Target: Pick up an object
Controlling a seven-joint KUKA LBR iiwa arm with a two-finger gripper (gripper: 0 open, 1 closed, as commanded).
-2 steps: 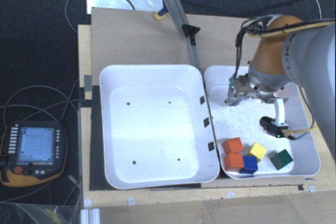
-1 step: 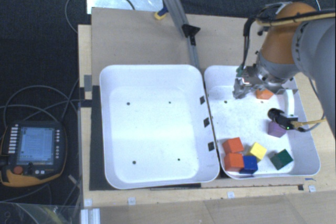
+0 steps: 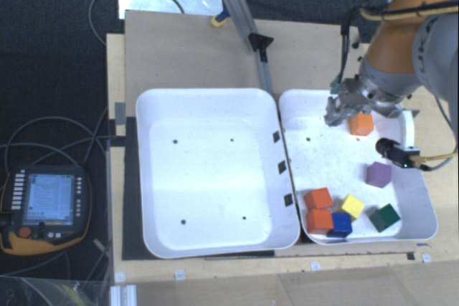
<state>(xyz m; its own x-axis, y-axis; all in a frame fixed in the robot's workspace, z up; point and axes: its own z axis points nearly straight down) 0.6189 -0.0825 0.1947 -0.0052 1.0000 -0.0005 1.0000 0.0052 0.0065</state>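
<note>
My gripper (image 3: 338,111) hangs over the back of the right bin (image 3: 315,147), under the arm's orange band. An orange cube (image 3: 361,124) lies just to its right, close beside it but not visibly held. A purple cube (image 3: 379,174) sits further forward near the right wall. At the bin's front lie two orange blocks (image 3: 319,208), a yellow cube (image 3: 352,206), a blue block (image 3: 341,223) and a green cube (image 3: 385,217).
The left bin (image 3: 208,168) stands beside the right one, with a shared rim between them. A grey pole (image 3: 237,3) slants in from the back. A teach pendant (image 3: 44,208) lies on the floor at left.
</note>
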